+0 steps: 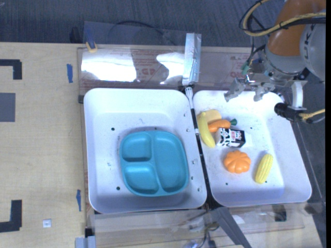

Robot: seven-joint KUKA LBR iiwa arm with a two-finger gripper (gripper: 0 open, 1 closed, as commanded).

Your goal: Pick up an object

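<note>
The right bin [289, 187] holds a yellow banana [206, 129], an orange carrot [220, 123], a small black-and-white carton [231, 137], an orange pumpkin [237, 161] and a yellow corn cob [264, 168]. My gripper [244, 93] hangs over the far edge of that bin, above and behind the carrot. It is open, its two fingers spread apart with nothing between them. It touches none of the objects.
A blue divided tray [154, 161] lies in the left bin [103, 107]. A clear plastic wall [134, 66] with a metal post [192, 58] stands behind the bins. Yellow cables [258, 14] loop beside the arm's orange band [297, 19].
</note>
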